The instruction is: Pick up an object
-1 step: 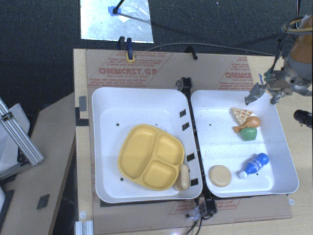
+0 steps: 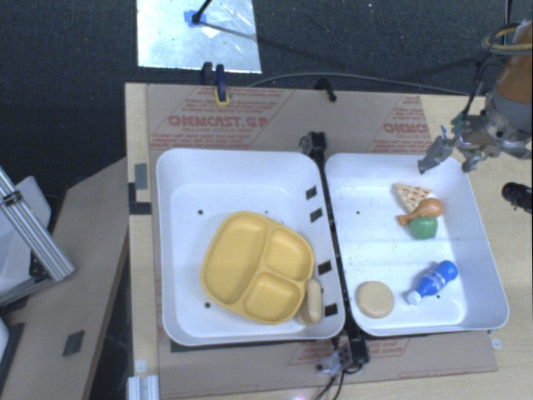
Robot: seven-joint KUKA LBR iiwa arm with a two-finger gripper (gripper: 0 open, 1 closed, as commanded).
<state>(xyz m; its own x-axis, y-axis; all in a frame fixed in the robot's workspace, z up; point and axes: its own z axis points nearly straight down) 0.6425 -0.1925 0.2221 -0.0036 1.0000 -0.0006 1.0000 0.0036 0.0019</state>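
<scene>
Hovering at the frame's upper right, the tool [image 2: 450, 150] hangs spread and empty above the right white bin's [image 2: 479, 223] far rim, likely lining up on the tan waffle-patterned toy wedge [image 2: 412, 195] just below it

Arm [image 2: 512, 82] cut off at right edge; wrist perhaps blurred.

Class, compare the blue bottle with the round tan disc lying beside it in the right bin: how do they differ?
The blue bottle is long and lies on its side at a slant; the tan disc is round and lies flat. The bottle is blue with a white end; the disc is plain tan. Both rest in the right bin.
</scene>
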